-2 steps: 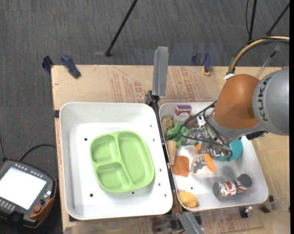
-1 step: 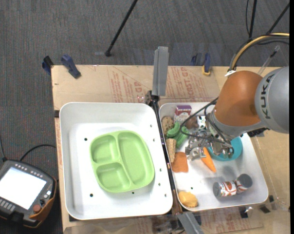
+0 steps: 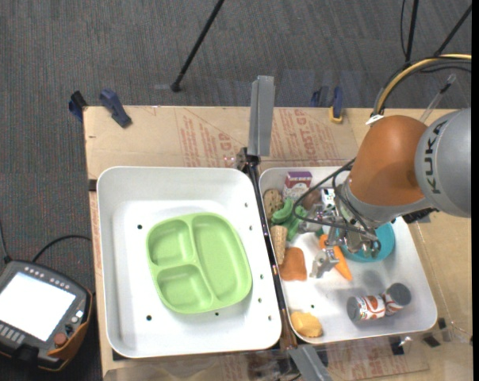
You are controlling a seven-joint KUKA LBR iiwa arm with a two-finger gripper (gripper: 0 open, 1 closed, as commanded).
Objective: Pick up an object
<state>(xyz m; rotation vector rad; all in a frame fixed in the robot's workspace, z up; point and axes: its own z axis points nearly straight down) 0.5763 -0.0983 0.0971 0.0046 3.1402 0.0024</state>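
A: Arm [image 3: 398, 173] covered most of the teal dish [image 3: 382, 244] and part of the purple packet [image 3: 298, 182]. Carrot [image 3: 342, 267] was half under the tool [image 3: 328, 254].

B: Tool fingers?

A: Too cluttered, couldn't tell. Pendant [image 3: 33, 312] was cut off at the left edge, can [image 3: 376, 305] label too small to read.

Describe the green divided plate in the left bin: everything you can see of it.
The green divided plate is light green, looks like smooth plastic, and has rounded corners. Raised ridges split it into three compartments: two smaller ones along its left side and one larger on its right. It lies flat and right side up, turned slightly askew, near the middle of the left white bin. Nothing lies in it or touches it but the bin floor.
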